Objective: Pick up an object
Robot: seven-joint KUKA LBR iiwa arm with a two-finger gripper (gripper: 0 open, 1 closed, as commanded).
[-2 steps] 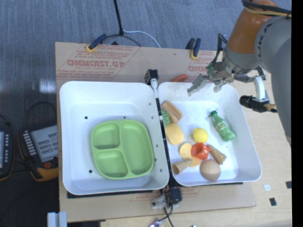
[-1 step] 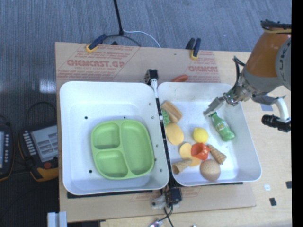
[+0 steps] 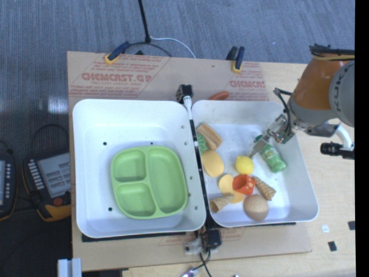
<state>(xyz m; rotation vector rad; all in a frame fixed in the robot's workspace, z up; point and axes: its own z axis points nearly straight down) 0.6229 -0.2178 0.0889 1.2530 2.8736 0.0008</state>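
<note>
The right bin (image 3: 300, 209) holds several toy foods: a tan bun (image 3: 209, 135), an orange oval piece (image 3: 213, 163), a yellow lemon (image 3: 244, 165), a red piece (image 3: 244, 184), two cones (image 3: 265, 188) (image 3: 220, 203), a brown ball (image 3: 256, 207) and a green bottle-like item (image 3: 274, 158). My gripper (image 3: 266, 141) reaches in from the right and hangs low over the bin's right half. It sits just above and left of the green item, up and to the right of the lemon. Nothing is visibly held.
The left bin (image 3: 92, 126) contains a green divided plate (image 3: 150, 181). A raised rim with a black clip (image 3: 184, 92) separates the two bins. The grey arm with its orange band (image 3: 314, 88) crosses the right bin's far right corner.
</note>
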